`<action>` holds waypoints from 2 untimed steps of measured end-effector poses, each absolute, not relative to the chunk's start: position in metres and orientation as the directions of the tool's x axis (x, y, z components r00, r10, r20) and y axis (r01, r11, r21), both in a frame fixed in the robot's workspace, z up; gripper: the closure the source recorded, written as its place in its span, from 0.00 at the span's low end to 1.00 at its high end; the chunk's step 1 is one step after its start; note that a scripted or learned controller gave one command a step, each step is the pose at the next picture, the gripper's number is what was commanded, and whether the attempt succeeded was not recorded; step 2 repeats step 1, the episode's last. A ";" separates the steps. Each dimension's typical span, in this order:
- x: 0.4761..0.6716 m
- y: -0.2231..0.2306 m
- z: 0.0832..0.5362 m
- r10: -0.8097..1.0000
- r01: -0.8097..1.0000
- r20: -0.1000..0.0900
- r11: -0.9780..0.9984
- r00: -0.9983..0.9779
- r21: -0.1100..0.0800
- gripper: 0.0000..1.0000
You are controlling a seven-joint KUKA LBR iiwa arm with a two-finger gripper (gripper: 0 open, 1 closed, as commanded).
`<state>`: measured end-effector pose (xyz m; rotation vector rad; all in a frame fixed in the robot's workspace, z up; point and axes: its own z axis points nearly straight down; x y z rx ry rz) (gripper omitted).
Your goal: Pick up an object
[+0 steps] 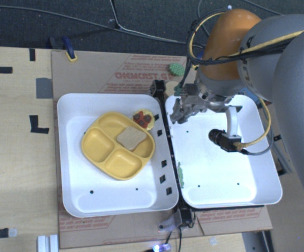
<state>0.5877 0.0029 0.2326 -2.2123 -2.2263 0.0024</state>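
In the left shallow white bin (70, 193) lies a yellow plastic divided plate (118, 145) with three compartments, set slantwise near the bin's middle. A flat tan square that looks like a slice of toast (131, 138) rests across the plate's central ridges, covering parts of more than one compartment. At the plate's upper right corner, touching its rim, sits a small dark red cluster resembling berries (143, 119), close to the bin's right wall.

The right shallow white bin (230, 185) stands just beside the left one, and both rest on a brown cardboard sheet (125, 75) laid over the pale wooden surface (15, 156). The grey arm with its orange band (230, 33) reaches in from the right, and its jaws (179, 114) hang over the upper left corner of the right bin, near the dividing walls; whether they are spread or pressed together cannot be told from this angle, and nothing is visibly between them. A small green object (176, 68) lies on the cardboard beyond the bins.
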 end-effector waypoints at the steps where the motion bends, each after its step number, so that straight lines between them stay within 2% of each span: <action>1: 0.595 0.053 0.238 1.000 1.000 0.001 0.007 -0.007 -0.001 1.00; 2: 0.595 0.053 0.238 1.000 1.000 0.001 0.007 -0.007 -0.001 1.00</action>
